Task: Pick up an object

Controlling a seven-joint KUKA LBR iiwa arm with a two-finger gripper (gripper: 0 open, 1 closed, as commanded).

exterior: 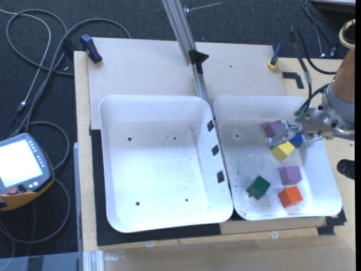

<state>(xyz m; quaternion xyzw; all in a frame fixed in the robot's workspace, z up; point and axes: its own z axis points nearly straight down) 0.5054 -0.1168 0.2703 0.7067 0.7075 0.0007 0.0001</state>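
Blocks crowd the right bin point(237, 123), and that is where my claw point(292, 133) sits, reaching in from the right side over the bin's upper right part. Whether my claw is open or closed I cannot tell (the tip is small here and lost among the blocks and my own metal wrist), and nothing lets me claim that I hold anything.

Right at my tip there are three blocks bunched together: a purple block point(274, 129) to the left of the claw, a yellow block point(283, 149) just below it, and a blue block point(297, 140) tucked against the yellow one on its right, partly hidden under my wrist. The yellow and blue blocks look to be touching each other.

Lower in the same bin, well apart from my claw, lie three more: a second purple block point(290, 175), an orange block point(291, 196) just below that one, and a green block point(259, 187) off to their left, tilted on the bin floor.

The left bin point(113, 117) stands beside the right one, their inner walls meeting along the middle. A grey metal pole point(176, 17) slants up from between the two bins toward the top edge.
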